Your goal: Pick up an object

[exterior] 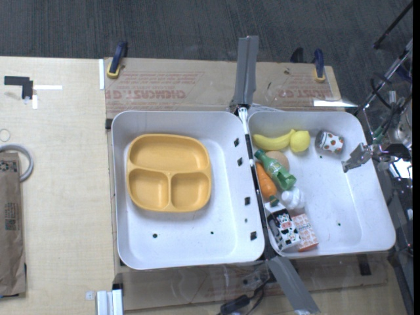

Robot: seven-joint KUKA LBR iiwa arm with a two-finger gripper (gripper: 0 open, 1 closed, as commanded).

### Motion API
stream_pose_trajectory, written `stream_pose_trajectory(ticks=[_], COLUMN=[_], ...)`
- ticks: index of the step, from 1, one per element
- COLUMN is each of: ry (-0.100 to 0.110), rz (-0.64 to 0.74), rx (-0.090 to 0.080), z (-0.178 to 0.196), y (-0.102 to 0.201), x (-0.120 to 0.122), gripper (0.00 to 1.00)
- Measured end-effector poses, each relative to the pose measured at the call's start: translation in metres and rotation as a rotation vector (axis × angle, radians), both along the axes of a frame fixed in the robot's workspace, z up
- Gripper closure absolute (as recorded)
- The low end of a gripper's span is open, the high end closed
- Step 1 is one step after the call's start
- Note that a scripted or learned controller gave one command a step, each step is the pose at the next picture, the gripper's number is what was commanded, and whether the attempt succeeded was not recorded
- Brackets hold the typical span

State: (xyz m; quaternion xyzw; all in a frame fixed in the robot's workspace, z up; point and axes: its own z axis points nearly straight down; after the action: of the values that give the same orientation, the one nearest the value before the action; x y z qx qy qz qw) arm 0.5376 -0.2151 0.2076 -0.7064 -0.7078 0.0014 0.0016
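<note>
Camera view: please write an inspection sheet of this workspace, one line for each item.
Surface: bench with two white bins; left bin, right bin.
Job's things: in the right bin, banana, lemon, carrot, green bottle, small cup, printed carton.
Clutter: yellow divided plate in the left bin; brown paper bag at the far left.
Grippers: gripper at the right bin's right wall, holding nothing visible.
Cables: dark cables at the right edge.
Surroundings: cardboard sheet held by blue clamps; dark floor.
</note>
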Motion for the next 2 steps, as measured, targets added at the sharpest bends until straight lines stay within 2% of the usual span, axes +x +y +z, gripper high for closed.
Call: stream_pose_trajectory(ticks=[1,2], ry=[-0.001,-0.002], rz=[0.070,0.152], rx=[-0.001,-0.001], z=[0.098,0.167], y=[-0.006,0.041], x=[0.002,0.005], gripper=[0.00,0.00])
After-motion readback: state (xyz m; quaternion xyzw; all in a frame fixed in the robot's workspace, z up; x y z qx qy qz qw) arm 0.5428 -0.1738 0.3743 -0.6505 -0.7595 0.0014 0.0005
